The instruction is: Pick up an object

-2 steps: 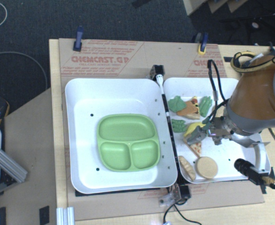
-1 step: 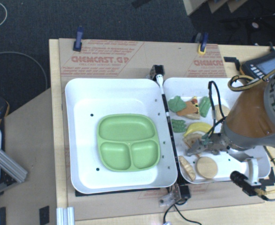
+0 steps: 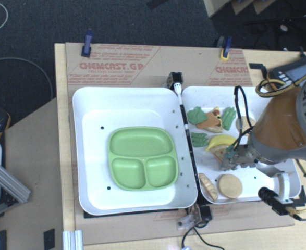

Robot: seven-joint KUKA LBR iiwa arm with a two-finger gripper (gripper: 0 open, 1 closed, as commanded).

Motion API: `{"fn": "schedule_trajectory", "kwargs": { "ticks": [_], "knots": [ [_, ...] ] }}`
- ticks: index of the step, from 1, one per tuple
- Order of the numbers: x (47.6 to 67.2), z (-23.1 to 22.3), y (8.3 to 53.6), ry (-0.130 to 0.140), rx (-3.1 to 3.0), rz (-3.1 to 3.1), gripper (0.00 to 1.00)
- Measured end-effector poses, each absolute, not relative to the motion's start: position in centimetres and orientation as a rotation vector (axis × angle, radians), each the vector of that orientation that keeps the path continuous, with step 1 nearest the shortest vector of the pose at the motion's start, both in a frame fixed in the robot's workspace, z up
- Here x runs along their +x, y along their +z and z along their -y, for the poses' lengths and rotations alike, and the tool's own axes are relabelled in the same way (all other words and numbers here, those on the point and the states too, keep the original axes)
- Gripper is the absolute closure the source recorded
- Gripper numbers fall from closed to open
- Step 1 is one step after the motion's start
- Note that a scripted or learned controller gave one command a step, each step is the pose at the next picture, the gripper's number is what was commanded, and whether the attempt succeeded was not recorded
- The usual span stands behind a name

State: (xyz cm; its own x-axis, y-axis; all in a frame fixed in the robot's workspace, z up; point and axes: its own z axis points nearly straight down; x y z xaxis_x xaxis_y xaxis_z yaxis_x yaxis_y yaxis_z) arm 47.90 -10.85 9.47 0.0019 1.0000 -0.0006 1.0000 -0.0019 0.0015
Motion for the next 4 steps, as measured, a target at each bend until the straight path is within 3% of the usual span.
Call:
{"fn": "schedule_trajectory", "kwargs": {
  "ticks": [1,2,3,4],
  "knots": [
    [48.1,1.4,19.0,0.014,2.206,-2.230,1.00],
    [48.1,-2.6,30.6,0.016,2.208,-2.223,1.00],
    [47.8,0.8,24.6,-0.009,2.230,-2.220,1.00],
    [47.7,-5.9,18.0,-0.008,2.220,-2.234,1.00]
  ]
}}
